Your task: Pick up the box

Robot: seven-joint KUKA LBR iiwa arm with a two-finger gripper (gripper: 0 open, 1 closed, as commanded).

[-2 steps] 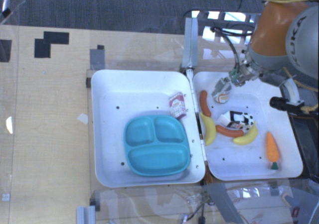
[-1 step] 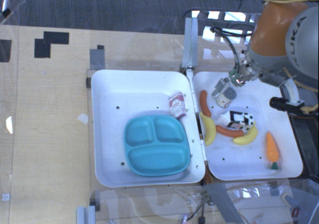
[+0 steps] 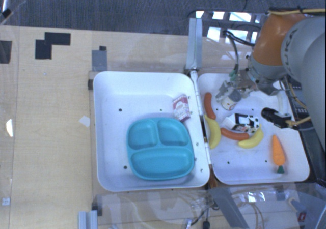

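A pale wooden bench (image 3: 51, 121) carries two white bins, with dark carpet beyond. The gripper (image 3: 230, 95) hangs over the upper part of the right bin (image 3: 300, 172); whether it is released or clenched I cannot tell, since it reads as a grey blur with nothing visibly caught in it.

The box (image 3: 181, 107) is a small red-and-white pack lying tilted against the right wall of the left bin (image 3: 104, 121), just above the blue tray (image 3: 160, 149). So the gripper is in the wrong bin, with the divider between it and the target.

Just below the gripper lie a black-and-white card (image 3: 245, 120), two sausages (image 3: 209, 106) (image 3: 234, 133) and two bananas (image 3: 214, 132) (image 3: 252, 140); a carrot (image 3: 277, 152) sits further right. A descent here would likely seize one of these instead. Even over the box, the risk is that the wall blocks one side of the grip, and the tray's rim crowds the other, so the pack may slip or be pushed flat.
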